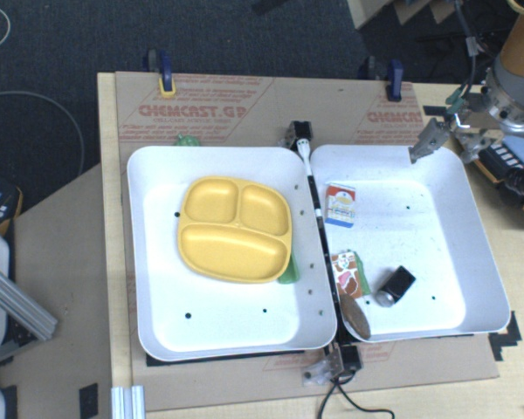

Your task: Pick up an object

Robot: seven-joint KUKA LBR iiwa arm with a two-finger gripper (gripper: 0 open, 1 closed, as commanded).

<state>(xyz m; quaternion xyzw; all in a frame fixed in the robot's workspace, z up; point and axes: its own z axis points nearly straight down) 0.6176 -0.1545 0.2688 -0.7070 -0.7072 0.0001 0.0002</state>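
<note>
Small black object (397, 284): lies in right bin (472, 234), lower middle, near a carton (348, 273) and a spoon (356, 318). Gripper (437, 138) above the bin's far right corner; jaws' state cannot be told. Step: approach. Next: travel over, descend

Your single camera sat fixed high above the desk (244, 103), looking down at a slant and far enough back to take in both white bins (148, 260) side by side

Plate (235, 229) in left bin (153, 260); cartons (341, 205) in right (472, 260).
</note>
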